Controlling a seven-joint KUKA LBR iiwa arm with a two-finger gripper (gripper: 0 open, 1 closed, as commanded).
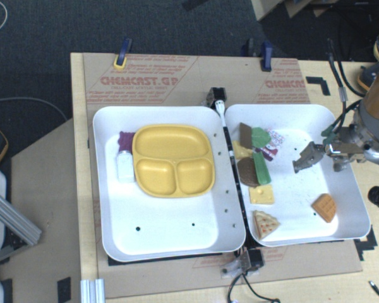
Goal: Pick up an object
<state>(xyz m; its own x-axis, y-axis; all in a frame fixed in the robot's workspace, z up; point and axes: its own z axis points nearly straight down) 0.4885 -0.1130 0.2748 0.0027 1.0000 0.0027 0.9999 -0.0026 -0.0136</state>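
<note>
Cracker [324,207] lies in right bin [350,229], down and right of my jaws [305,159]. Jaws hang above bin floor, can't tell if apart.

In the right bin [344,229], toy foods lie flat: a cheese slice [261,195], a pizza wedge [264,223] near the front rim, an orange cracker [324,207] well apart, and green [261,151] and brown [247,171] pieces along the left wall.
</note>
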